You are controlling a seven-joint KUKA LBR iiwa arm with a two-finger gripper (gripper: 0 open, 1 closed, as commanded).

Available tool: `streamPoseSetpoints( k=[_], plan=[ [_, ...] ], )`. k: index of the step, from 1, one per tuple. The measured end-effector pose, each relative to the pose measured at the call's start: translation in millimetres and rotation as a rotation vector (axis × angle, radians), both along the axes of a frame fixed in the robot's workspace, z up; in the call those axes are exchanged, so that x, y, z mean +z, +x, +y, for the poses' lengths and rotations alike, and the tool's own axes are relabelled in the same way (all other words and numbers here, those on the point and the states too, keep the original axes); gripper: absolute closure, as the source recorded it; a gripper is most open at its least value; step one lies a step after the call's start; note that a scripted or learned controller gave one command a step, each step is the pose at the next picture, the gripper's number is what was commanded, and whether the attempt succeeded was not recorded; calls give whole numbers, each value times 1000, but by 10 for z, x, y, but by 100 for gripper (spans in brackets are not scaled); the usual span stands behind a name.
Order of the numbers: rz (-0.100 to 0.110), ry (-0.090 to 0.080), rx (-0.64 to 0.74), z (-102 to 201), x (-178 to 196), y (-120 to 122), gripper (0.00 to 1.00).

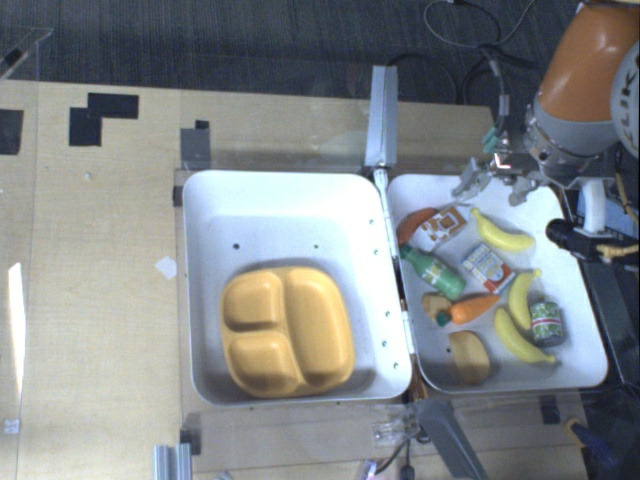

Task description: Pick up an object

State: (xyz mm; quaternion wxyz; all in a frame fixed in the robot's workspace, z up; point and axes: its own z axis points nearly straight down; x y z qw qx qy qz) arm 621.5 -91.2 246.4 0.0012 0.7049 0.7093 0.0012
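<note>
On the table (110,268), the left bin (200,288) carries a yellow divided tray (287,330) toward its 6 o'clock side. It lies well apart from me and is no risk unless I swing far over.

The right bin (590,363) is where the trouble could start. My candidates lie crowded: a green bottle (434,273) at 9 o'clock, a brown packet (438,228) at 10 o'clock, a small carton (485,265) near the centre, a carrot (470,310) just below it, a bread roll (470,356) at 6 o'clock, one banana (502,233) at 12 o'clock, another banana (520,323) and a green can (546,321) toward 4 o'clock. I judge that coming down among them could nudge a neighbour, catch two things at once, or slip off a curved banana or the round can. A drop at the far rim could strike the bin wall.

My pincer (497,180) hangs over the bin's 12 o'clock edge with its fingers (470,183) spread apart. Nothing sits between them, and I cannot tell whether they touch the rim.
</note>
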Motion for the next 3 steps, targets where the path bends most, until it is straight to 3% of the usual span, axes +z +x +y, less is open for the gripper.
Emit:
streamPoseSetpoints(
  k=[1,2,3],
  plan=[
    [-1,0,39,-221,-1082,69,0],
    [-34,-5,22,-208,-1335,-214,0],
    [-45,-4,39,-548,-1370,546,0]
  ],
)
